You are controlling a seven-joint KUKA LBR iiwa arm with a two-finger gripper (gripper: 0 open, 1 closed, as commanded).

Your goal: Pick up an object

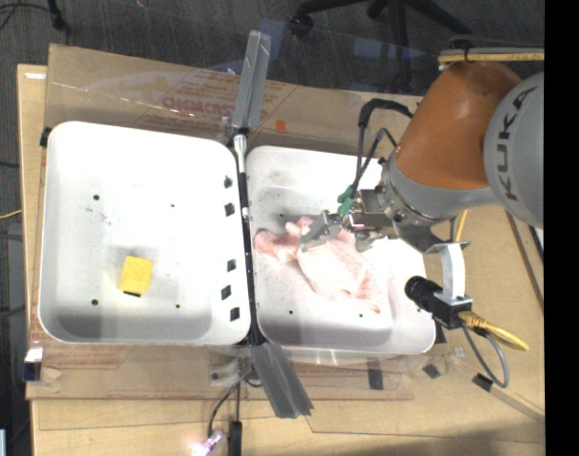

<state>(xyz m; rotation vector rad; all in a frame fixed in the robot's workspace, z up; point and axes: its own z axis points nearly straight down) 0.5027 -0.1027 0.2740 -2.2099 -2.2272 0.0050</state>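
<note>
Arm [460, 141] comes in from the right and sits over the right bin [270, 326], wrist covering that bin's upper right corner. Gripper [319, 233] is low in the bin's middle, pointing left, tips at the top edge of the pink cloth [332, 264].

Grip state: can't tell. The metal tips overlap the cloth and the slant hides the gap, so no claim that anything is held.

Room to move:
- Right bin: left third and the strip along the near wall are bare white floor. Far wall also bare left of the wrist.
- Cloth is crumpled, spread from the bin's centre-left down toward the lower right, ending near the black fitting [424, 293] on the white bracket at the bin's right rim.
- Centre divider [240, 245] between the bins carries small black clips (tight edge; the cloth's left end lies close to it, not touching as far as I can see).
- Grey bar [251, 74] runs up from the divider past the far edge of the bench.

Left bin [70, 141]: one yellow block [136, 275], lower left of centre, well apart from every wall. Rest of the floor is open, a few dark specks.

Both bins sit on cardboard [127, 88], taped at the near edge.
</note>
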